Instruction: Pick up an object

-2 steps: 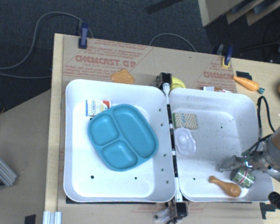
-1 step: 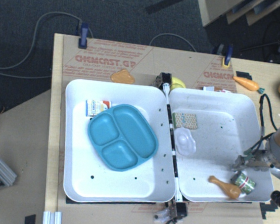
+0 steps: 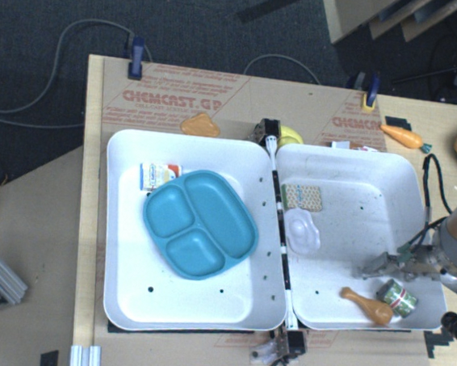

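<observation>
the small green can (image 3: 397,298) lay on its side in the right bin (image 3: 359,172), near that bin's lower right corner, its long axis running from upper left to lower right. a wooden piece (image 3: 366,305) lay just beside it to the left, the rounded end almost touching. my gripper (image 3: 382,265) hung directly above the can in the view, reaching in from the right, so the can sat just below and slightly right of its tips. i couldn't tell how the gripper was set. the blue tray (image 3: 200,224) sat well apart in the left bin (image 3: 118,231).
</observation>
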`<state>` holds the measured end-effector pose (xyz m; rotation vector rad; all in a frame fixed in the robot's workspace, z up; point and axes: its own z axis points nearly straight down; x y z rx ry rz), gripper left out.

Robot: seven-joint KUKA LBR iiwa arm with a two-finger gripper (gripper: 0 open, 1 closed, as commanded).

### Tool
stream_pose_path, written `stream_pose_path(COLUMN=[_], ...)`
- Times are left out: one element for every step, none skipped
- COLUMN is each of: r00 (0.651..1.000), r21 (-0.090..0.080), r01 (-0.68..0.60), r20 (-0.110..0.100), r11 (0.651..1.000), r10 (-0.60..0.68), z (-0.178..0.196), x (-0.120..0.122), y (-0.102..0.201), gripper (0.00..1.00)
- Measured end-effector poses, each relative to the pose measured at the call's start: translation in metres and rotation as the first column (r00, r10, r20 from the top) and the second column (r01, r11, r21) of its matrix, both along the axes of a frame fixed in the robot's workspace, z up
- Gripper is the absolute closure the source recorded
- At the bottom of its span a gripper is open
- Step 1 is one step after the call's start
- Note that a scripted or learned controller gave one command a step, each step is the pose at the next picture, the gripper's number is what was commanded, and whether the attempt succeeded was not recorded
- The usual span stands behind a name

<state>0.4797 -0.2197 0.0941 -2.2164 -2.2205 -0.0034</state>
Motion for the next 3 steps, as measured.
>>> stream_pose_path(r00=[1.000,1.000,1.000], r21=[-0.012,-0.004,0.003], r01=[-0.004,-0.006,0.002], r20=[0.020,0.006,-0.015], r11=[1.000,1.000,1.000], r10=[0.004,0.006,-0.002], z=[0.107,0.037,0.003], x=[0.086,0.164,0.028], y=[-0.002,0.048,0.105], gripper=[0.00,0.00,0.00])
